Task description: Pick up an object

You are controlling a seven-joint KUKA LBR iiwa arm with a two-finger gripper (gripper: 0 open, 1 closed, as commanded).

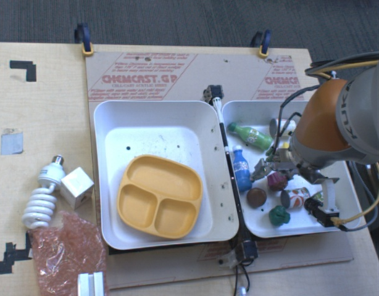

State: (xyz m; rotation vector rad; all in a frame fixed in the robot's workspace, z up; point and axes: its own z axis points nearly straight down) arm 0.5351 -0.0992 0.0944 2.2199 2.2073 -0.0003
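bins [109, 165]: smooth white plastic, slight sheen
tray [158, 196]: matt yellow-orange plastic, smooth
blue bottle [241, 170]: glossy plastic
green bottle [252, 136]: glossy plastic
bulb [42, 200]: smooth white spiral, glossy
cube [77, 185]: matt white, looks like paper or card
bag [65, 254]: crinkled reddish film, see-through
board [146, 76]: matt brown card, red print
desk [35, 116]: pale, matt, wood-like
floor [177, 11]: grey carpet, rough
arm [362, 116]: matt grey casing, glossy orange band
clamps [84, 39]: blue and yellow plastic
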